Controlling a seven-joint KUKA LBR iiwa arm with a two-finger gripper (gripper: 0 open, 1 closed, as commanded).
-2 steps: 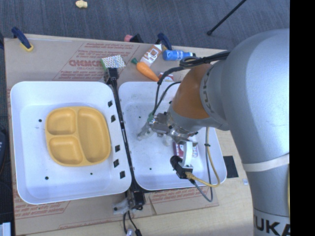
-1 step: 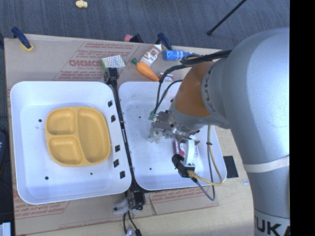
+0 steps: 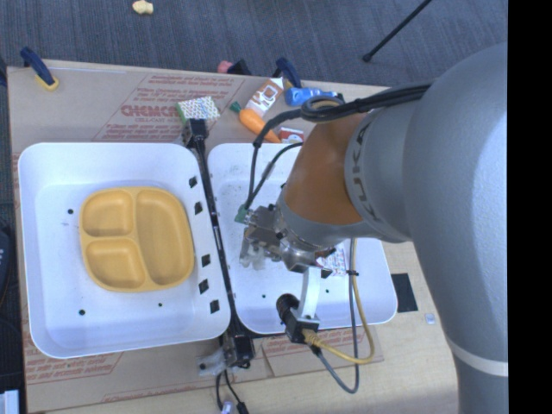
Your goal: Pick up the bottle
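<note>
In the camera view, two shallow white plastic bins with rounded corners sat side by side on a brown cardboard sheet (image 3: 112, 102) printed with red lettering, of which only "CHEMC" could be made out. The left white bin (image 3: 52, 317) held a smooth yellow plastic tray with three rounded compartments (image 3: 136, 236), lying slightly toward nine o'clock of the bin's middle, all compartments bare. The right white bin (image 3: 250, 166) was largely covered by the grey arm with its matte orange band (image 3: 323, 175). Below the band, the metallic two-finger gripper (image 3: 257, 250) pointed down into the right bin at about eight o'clock of that bin's middle; whether its claw was clenched or released could not be told, and nothing could be seen between the fingers. Black and yellow cables (image 3: 345, 356) looped from the wrist toward six o'clock. The small white bottle with an orange cap and a coloured label (image 3: 261, 102), its writing unreadable, lay tilted on the cardboard just past the right bin's twelve o'clock edge. A blue clamp (image 3: 304, 95) lay just beside it at three o'clock.
</note>
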